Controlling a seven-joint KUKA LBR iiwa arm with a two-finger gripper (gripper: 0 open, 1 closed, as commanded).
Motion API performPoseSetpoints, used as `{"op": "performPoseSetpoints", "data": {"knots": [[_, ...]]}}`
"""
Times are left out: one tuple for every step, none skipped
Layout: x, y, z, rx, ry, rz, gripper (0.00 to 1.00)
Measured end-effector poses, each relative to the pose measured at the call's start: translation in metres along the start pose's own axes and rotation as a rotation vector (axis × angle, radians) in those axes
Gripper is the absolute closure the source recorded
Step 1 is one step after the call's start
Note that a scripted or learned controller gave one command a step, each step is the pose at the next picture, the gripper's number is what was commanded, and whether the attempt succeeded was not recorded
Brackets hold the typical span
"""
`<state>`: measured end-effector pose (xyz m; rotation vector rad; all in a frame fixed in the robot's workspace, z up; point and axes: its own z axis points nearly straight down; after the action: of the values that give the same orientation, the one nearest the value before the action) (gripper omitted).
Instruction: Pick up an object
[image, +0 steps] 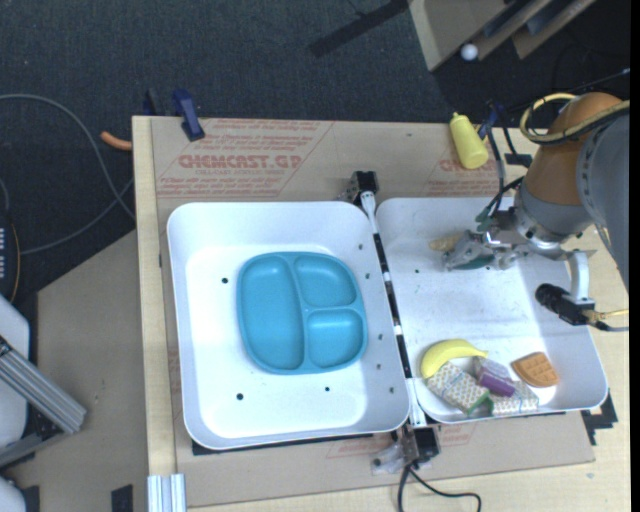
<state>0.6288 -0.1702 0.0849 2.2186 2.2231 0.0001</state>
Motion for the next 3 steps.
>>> {"op": "performPoseSetpoints", "data": {"knots": [[-0.004, 0.038, 0.0, 0.001, 0.0, 0.0, 0.0], [0.039, 0.002, 0.0, 0.002, 0.002, 0.0, 0.0], [0.038, 0.002, -0.01, 0.0, 0.0, 0.0, 1.0]]}}
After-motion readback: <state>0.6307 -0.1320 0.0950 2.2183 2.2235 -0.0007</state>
